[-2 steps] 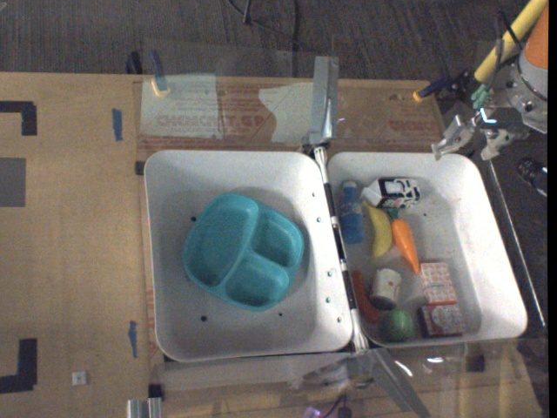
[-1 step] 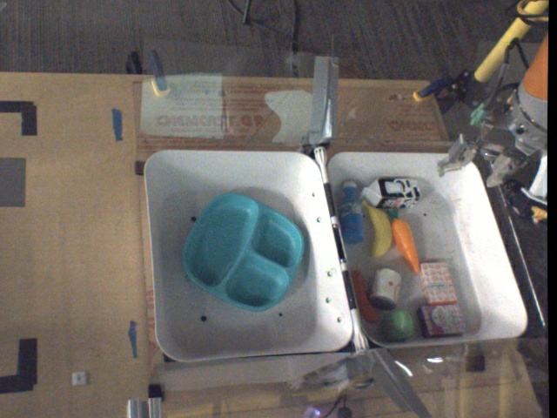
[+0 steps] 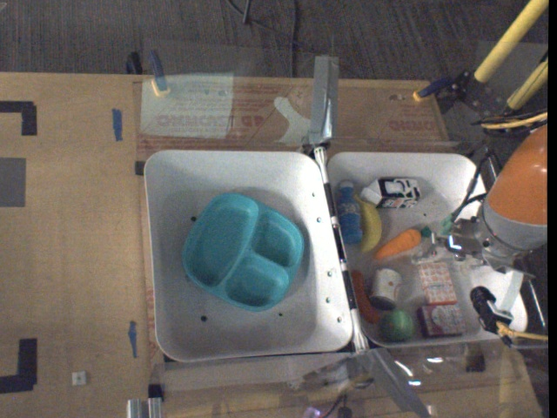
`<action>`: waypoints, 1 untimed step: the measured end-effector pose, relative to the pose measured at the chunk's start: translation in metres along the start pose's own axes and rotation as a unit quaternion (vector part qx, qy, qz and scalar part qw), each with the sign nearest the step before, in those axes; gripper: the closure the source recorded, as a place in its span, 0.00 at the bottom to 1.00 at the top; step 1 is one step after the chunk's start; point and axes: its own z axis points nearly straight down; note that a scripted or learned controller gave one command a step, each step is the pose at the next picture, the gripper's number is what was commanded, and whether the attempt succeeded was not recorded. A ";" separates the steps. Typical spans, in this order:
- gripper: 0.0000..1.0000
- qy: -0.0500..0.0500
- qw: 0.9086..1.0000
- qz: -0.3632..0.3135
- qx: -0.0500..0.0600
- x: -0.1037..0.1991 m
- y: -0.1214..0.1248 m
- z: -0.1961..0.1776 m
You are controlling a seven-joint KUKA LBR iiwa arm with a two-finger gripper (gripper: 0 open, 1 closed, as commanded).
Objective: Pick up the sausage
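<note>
Brown sausage [image 3: 363,296] beside unreadable cartons [image 3: 436,284]; pincer [image 3: 452,240] state: cannot tell

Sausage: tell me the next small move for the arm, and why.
Probably shift the gripper leftward and toward the near edge, to sit above the sausage. The sausage lies against the right bin's left wall, beside the white cup, while the gripper sits near the carrot.
</note>
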 end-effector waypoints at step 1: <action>0.00 0.000 1.000 0.000 0.000 0.000 0.000 0.000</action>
